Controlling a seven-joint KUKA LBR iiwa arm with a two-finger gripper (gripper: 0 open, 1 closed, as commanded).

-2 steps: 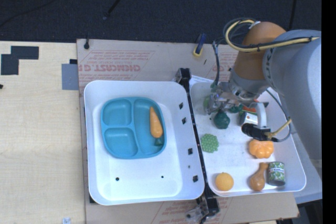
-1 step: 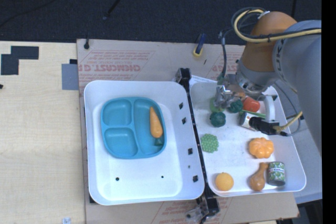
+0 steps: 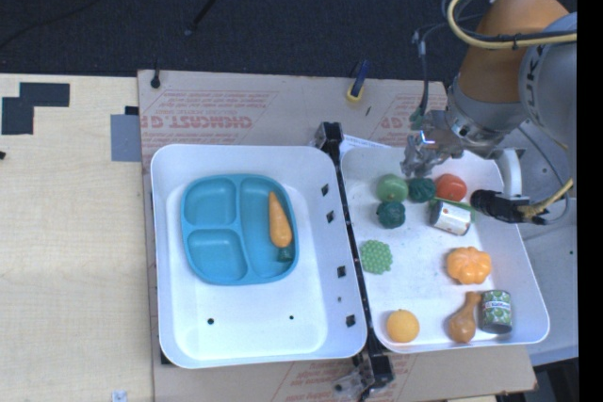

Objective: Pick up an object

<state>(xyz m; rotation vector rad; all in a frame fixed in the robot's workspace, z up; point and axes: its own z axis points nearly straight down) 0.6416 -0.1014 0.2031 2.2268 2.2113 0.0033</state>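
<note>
My gripper (image 3: 417, 163) hangs over the far part of the right bin (image 3: 528, 268), just above a cluster of toy food. Directly under and in front of it lie a light green round piece (image 3: 392, 187) and a dark green piece (image 3: 421, 190). A red tomato (image 3: 450, 185) sits to their right, and another dark green piece (image 3: 391, 215) lies a little nearer. I see nothing held in the gripper.
The right bin also holds a silver can (image 3: 451, 217), a pale green bumpy piece (image 3: 376, 256), an orange pumpkin (image 3: 468, 265), an orange ball (image 3: 402, 326), a brown drumstick (image 3: 462, 319) and a small jar (image 3: 496, 311). In the left bin (image 3: 170, 297), a blue divided plate (image 3: 221, 235) bears a carrot (image 3: 279, 218).
</note>
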